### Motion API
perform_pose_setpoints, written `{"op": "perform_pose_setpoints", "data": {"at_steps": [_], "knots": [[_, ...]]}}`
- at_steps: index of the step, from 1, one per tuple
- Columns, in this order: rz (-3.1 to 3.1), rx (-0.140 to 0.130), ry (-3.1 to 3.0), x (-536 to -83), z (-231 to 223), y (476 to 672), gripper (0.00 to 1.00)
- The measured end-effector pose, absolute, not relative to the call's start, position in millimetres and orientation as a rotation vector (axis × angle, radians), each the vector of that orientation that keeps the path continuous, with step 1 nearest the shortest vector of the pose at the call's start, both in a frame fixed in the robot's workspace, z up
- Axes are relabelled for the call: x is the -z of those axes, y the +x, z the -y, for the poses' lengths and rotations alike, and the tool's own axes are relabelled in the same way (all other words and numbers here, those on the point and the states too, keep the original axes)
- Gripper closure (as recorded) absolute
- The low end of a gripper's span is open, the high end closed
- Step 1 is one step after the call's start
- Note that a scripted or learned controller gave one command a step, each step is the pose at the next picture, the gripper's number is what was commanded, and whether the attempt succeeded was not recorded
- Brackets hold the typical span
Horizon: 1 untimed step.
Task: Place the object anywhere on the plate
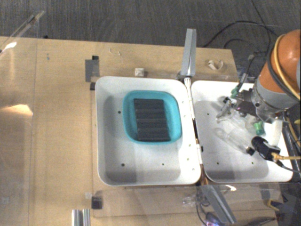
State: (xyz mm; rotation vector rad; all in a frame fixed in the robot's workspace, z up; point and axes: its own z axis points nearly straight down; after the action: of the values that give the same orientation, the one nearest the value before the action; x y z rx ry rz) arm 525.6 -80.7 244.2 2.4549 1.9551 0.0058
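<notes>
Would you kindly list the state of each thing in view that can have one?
Teal plate: flat in the left bin, a dark ribbed insert on it.
Left bin: holds the plate.
Right bin: arm over it.
End effector: low over the right bin; grip unclear.
Clear object: lying in the right bin, hard to make out.

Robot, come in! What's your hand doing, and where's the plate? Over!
Hand over right bin, grip unclear. Teal plate in left bin, dark ridged thing on it. Clear object under arm.
</notes>
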Motion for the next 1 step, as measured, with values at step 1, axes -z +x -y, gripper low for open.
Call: {"op": "perform_pose_setpoints", "data": {"at_steps": [1], "knots": [[-1.922, -0.004, 2.484, -234.6, 11.6, 487.9, 0.0]]}}
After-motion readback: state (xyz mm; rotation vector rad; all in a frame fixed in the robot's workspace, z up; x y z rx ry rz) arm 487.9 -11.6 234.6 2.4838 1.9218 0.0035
